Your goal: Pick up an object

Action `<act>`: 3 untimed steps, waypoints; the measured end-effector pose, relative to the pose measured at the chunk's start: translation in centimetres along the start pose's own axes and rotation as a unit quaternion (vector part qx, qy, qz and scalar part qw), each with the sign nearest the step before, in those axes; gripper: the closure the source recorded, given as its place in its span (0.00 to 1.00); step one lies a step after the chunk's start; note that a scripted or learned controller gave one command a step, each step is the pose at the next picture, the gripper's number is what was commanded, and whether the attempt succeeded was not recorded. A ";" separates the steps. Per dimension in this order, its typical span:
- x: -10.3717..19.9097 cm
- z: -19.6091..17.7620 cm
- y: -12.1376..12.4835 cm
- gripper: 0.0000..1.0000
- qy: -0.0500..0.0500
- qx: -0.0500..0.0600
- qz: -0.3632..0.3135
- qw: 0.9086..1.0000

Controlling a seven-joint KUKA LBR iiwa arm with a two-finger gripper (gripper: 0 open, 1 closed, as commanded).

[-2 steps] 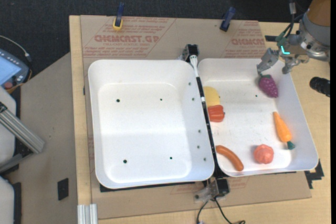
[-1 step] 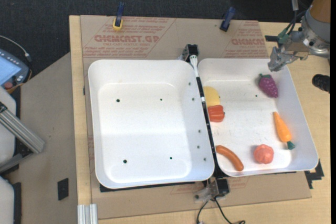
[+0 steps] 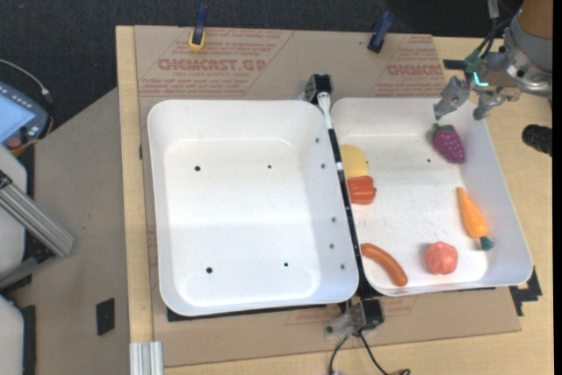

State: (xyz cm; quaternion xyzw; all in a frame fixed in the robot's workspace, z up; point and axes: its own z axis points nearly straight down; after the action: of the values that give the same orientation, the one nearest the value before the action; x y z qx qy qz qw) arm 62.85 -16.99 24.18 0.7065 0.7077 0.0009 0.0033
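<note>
Camera view places the gripper (image 3: 466,101) above the far right corner of the right bin (image 3: 399,120), fingers spread and holding nothing. Just below it, almost touching, lies the purple grape bunch (image 3: 448,143), its long axis slanting down and away to the right. Farther below are counted one carrot (image 3: 471,216), one red tomato (image 3: 442,257), one sausage (image 3: 385,263) and one yellow-and-red piece (image 3: 356,174). Two bins are counted; the left bin (image 3: 237,198) lies well to the gripper's left.

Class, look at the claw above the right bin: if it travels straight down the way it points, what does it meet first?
Probably the grapes, lying just below the open claw in the right bin. Depth is unclear, so it might land on the bin floor beside them.
</note>
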 end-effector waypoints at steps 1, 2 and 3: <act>0.0 -1.1 0.1 1.00 -0.001 -0.002 0.000 1.000; 0.0 -1.0 0.1 0.00 -0.001 -0.002 0.000 1.000; 0.0 -2.2 0.2 1.00 -0.002 -0.004 -0.001 1.000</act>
State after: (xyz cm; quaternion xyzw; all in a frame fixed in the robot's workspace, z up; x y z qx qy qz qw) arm 63.00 -17.01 26.35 0.7060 0.7081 0.0024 0.0072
